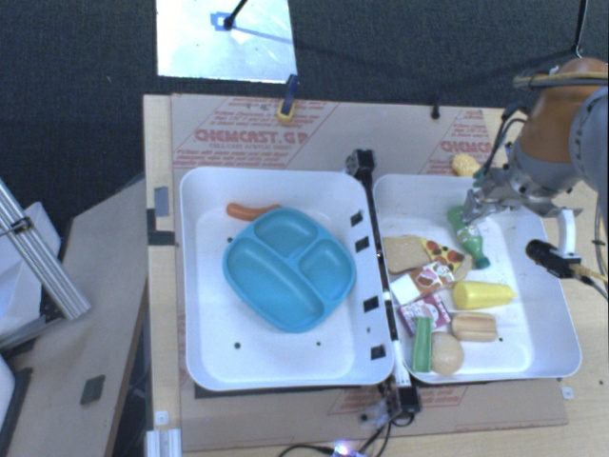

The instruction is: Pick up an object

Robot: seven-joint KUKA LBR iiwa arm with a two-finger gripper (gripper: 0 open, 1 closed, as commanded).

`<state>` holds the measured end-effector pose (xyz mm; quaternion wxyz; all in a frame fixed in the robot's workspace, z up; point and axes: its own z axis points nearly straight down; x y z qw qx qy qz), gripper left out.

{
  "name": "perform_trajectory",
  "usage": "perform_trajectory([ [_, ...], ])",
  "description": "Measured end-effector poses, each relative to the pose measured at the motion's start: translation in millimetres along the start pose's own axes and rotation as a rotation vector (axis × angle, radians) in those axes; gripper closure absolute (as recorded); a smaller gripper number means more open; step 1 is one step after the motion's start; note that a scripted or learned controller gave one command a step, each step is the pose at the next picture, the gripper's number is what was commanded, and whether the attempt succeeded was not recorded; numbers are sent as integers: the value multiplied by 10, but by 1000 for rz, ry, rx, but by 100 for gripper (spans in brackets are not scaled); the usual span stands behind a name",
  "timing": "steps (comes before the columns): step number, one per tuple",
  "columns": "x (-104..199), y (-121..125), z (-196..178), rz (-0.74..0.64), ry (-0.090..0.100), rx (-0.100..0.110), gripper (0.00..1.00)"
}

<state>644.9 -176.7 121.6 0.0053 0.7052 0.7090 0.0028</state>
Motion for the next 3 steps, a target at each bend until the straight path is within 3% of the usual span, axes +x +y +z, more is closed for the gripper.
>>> perform_trajectory([
  [2, -49, 33, -989, 0, 2, 4, 100],
  [3, 389, -249, -943, -2, 5, 12, 100],
])
